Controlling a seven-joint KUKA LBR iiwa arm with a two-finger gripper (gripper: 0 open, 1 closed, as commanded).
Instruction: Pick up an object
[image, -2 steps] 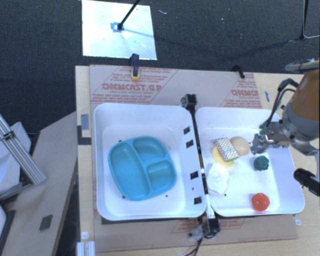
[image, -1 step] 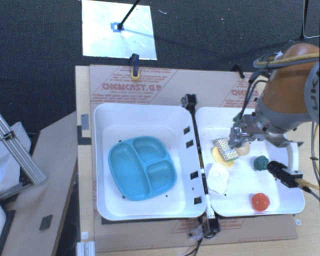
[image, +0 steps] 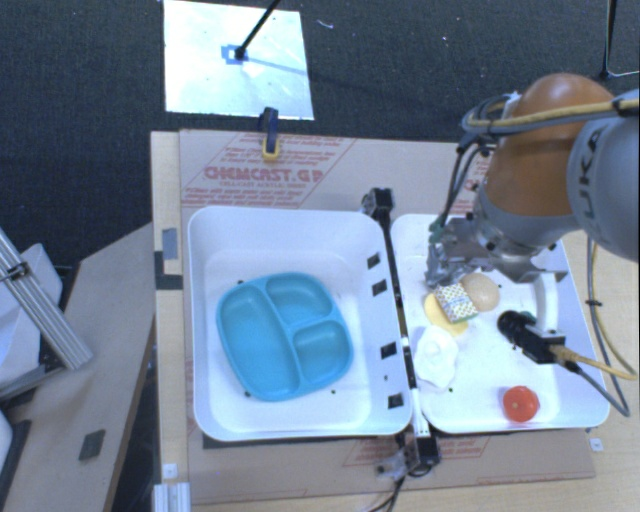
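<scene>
Nearest you, in the near corner of the right bin (image: 585, 395), sits a small red ball (image: 520, 403), well apart from the arm. Just beyond it, against the divider between the bins, lies a white crumpled piece (image: 436, 356). Behind that is a tight cluster: a yellow piece (image: 436, 312) with a checkered block (image: 455, 299) on it and a beige egg-shaped piece (image: 482, 292) touching its side.

The end effector (image: 446, 266) hangs right over this cluster, low and close to the checkered block. You cannot tell whether it is spread or pressed together, and you cannot see anything gripped. Judge the pick as not yet done: every object lies in the bin, so the grasp and the lift remain.

The left bin (image: 197, 262) holds a blue divided plate (image: 285, 335).

Both bins rest on a printed cardboard sheet (image: 300, 172) over a pale wooden tabletop (image: 110, 290); a yellow clamp (image: 270, 150) sits on the sheet's far edge. An aluminium rail (image: 40, 312) leans at the left. Farthest off, a shiny square plate (image: 238, 70) lies on dark carpet (image: 80, 100).
</scene>
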